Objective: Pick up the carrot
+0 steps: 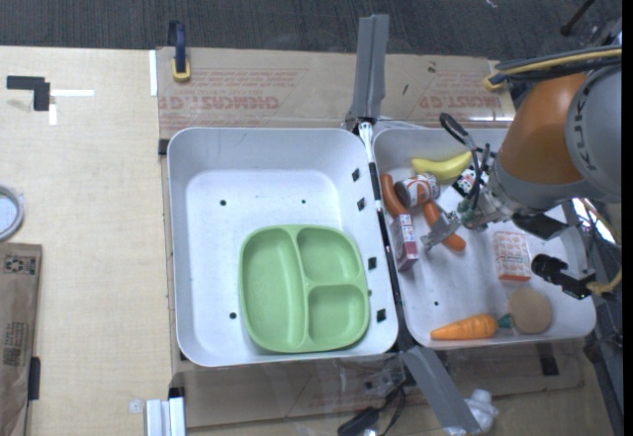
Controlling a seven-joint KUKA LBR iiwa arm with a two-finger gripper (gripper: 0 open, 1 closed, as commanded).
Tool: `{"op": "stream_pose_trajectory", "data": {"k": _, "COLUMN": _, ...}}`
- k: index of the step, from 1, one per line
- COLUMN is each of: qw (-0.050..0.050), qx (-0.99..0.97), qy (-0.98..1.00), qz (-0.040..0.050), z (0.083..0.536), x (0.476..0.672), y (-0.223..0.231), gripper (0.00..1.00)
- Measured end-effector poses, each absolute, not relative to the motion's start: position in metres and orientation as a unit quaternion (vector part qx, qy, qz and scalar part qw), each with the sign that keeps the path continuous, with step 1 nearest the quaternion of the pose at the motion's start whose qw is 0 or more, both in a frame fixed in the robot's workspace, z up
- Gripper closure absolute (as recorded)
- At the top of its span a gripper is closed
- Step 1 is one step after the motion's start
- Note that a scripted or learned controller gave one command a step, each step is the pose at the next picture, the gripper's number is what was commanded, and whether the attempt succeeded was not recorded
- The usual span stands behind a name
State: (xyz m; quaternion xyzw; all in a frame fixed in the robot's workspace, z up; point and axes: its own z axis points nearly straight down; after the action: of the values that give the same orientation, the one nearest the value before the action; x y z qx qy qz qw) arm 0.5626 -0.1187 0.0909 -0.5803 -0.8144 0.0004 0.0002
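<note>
The carrot (463,328) is orange with a green stub at its right end. It lies flat near the front wall of the right bin (447,288). My gripper (441,231) hangs low over the middle of that bin, well behind the carrot and apart from it. A small orange-red stick (454,243) lies right under the gripper, partly hidden by it. The grey arm with its orange band (539,132) reaches in from the right.
The right bin also holds a banana (442,165), a small can (415,191), a red sausage (393,195), a pink packet (406,238), a white packet (511,256) and a tan ball (531,310) beside the carrot. A green divided plate (302,286) sits in the left bin (257,177).
</note>
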Motion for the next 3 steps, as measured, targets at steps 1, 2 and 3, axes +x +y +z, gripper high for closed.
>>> {"op": "stream_pose_trajectory", "data": {"k": 1, "qw": 0.0, "qx": -0.581, "qy": -0.814, "qz": 0.0003, "z": 0.1, "x": 0.563, "y": -0.119, "gripper": 1.0}}
{"op": "stream_pose_trajectory", "data": {"k": 2, "qw": 0.0, "qx": -0.589, "qy": -0.808, "qz": 0.0006, "z": 0.191, "x": 0.511, "y": -0.065, "gripper": 1.0}}
{"op": "stream_pose_trajectory", "data": {"k": 3, "qw": 0.001, "qx": -0.622, "qy": -0.783, "qz": 0.0009, "z": 0.095, "x": 0.491, "y": -0.1, "gripper": 1.0}}
